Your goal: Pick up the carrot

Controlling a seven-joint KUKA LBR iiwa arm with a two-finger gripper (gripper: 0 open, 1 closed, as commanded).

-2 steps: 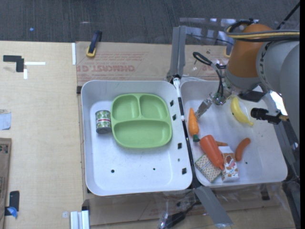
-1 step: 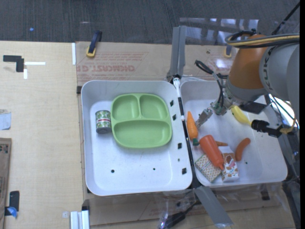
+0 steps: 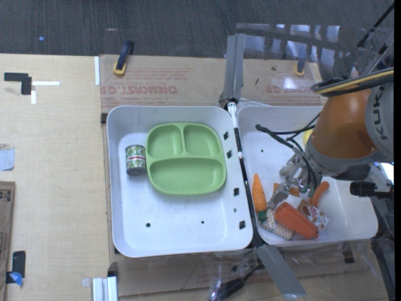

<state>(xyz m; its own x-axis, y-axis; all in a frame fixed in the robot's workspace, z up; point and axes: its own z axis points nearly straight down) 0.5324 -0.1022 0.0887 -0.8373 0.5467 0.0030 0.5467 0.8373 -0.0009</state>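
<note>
I could not tell how my gripper (image 3: 289, 182) stood; it hung low in the right bin (image 3: 351, 231), near the carrot (image 3: 259, 193), a smooth orange taper lying along the bin's left wall.

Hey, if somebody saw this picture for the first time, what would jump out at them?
Probably the green divided plate in the left bin, with a small can beside it. Then the orange-banded arm over the right bin, its gripper down among a clutter of items next to the carrot.
</note>
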